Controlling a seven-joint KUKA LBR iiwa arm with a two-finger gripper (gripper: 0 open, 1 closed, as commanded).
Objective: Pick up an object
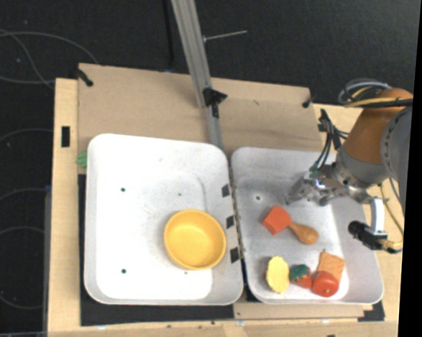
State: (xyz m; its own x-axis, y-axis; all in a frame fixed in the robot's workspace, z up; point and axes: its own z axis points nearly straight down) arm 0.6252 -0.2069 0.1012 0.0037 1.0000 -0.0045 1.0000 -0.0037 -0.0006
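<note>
My gripper [301,191] hangs over the upper middle of the right bin [269,168], reaching in from the right, with nothing visible between its fingers. Just below it lies an orange-red block [276,220] with a tan, drumstick-shaped piece [304,232] touching its right side. Along the bin's front edge sit a yellow corn-like toy [278,274], a small green piece [300,270], a red tomato [325,284] and an orange wedge [331,264]. In the left bin [138,173] a yellow bowl [194,239] stands upright near the lower right corner.
A metal pole [194,44] slants down from the top to the gap between the bins. Cables and a black clamp [368,235] hang by the arm at the right bin's right wall. The bins rest on a brown board [130,94].
</note>
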